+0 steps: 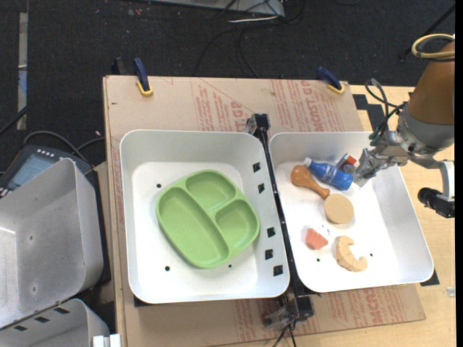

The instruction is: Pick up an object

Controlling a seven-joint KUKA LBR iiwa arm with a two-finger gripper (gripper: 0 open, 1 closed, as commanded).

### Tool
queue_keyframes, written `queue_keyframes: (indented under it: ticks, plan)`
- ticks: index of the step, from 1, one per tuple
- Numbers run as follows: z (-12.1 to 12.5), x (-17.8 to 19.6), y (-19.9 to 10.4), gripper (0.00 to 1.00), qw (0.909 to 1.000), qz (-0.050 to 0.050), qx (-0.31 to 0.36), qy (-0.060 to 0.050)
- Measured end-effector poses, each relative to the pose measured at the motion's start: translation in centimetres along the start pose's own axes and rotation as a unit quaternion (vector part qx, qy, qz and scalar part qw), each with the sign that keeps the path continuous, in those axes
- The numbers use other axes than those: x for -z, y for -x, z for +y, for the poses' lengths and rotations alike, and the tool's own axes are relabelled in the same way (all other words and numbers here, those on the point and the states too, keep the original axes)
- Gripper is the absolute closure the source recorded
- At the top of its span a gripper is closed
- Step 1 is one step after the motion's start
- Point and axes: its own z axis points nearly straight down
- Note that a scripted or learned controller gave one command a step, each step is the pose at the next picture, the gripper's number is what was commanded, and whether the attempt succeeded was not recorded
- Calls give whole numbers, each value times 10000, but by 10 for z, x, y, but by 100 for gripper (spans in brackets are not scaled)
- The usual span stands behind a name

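Wooden crescent (349,254) lowest in bin, tool (359,170) touching blue bottle (331,173)

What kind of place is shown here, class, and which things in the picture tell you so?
Probably a robotics lab test bench, not a kitchen. Two white bins are clamped side by side on a board, a grey and orange robot arm reaches over the right one, and loose cables trail across the dark floor.

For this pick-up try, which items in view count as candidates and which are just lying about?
Candidates, in the right bin: blue bottle by the gripper, wooden pestle, tan disc, pink piece, curved wooden piece.

Lying about: green divided plate in the left bin, yellow clamps.
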Motion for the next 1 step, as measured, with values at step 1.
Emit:
queue_keyframes:
  ticks: [1]
  plan:
    - [11,51,3,100,10000,-4,8,9]
